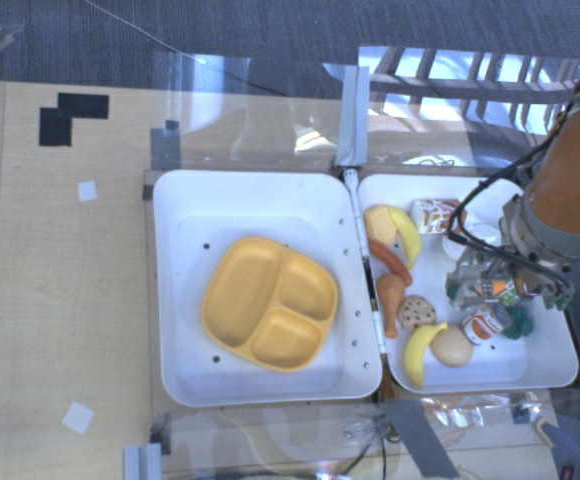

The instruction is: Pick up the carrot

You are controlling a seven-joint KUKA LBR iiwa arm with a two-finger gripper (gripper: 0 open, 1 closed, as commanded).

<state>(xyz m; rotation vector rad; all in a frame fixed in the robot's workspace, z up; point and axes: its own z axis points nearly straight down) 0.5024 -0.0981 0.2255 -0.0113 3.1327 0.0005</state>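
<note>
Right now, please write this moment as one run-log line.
arm: over right bin | gripper: above carrot, grasp unclear | yellow tray: left bin

A pale wooden worktop carries two shallow white bins side by side. The left bin sits near the centre, the right bin touching it at 3 o'clock. Black patches mark the wood at 10 o'clock, small pale squares at 8 o'clock.

Yellow divided plate in the left bin, carrot at the right bin's left edge among toy foods, claw above a small can.
</note>
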